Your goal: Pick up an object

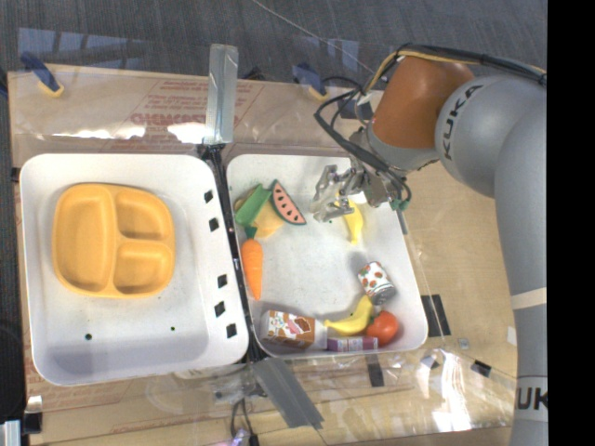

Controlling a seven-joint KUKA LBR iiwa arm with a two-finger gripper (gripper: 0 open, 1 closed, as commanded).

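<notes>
My gripper (336, 210) hangs low over the upper right part of the right bin (307, 277) and stands open, with bare bin floor showing between its fingers. A small yellow banana-like piece (354, 225) lies right by its right finger, touching or nearly touching it, not between the two. A watermelon slice (287, 204) lies a little to the gripper's left. Further left are a green piece (249, 203), a pale yellow piece (268, 224) and an orange carrot (252, 266).
Along the right bin's front edge lie a brown carton (286, 329), a banana (351, 320), a red tomato (382, 328) and a small can (376, 282). The left bin (56, 351) holds a yellow divided plate (113, 240). A cable loops above the wrist.
</notes>
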